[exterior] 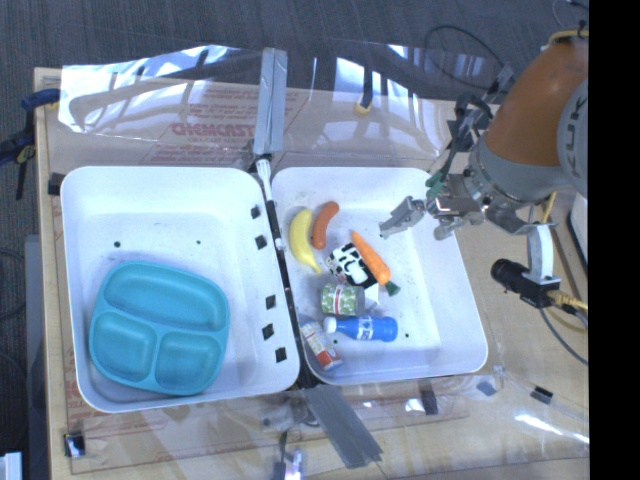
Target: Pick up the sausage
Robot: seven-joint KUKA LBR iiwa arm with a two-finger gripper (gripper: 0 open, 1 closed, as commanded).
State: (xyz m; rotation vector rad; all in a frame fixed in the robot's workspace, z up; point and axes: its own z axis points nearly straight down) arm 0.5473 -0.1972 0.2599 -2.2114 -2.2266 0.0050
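Note:
The sausage (323, 224) is a short orange-brown piece lying in the right bin (450, 298), near its back left, right beside a yellow banana (302, 239). My gripper (424, 222) hangs over the back right part of the same bin, well to the right of the sausage and apart from it. Its fingers (402, 215) stand open and nothing is between them.
An orange carrot (371, 259), a black-and-white cow toy (349, 263), a green can (340, 298), a blue bottle (364, 328) and a small tube (318, 345) crowd the right bin's middle and front. A blue divided plate (158, 325) lies in the left bin (150, 208).

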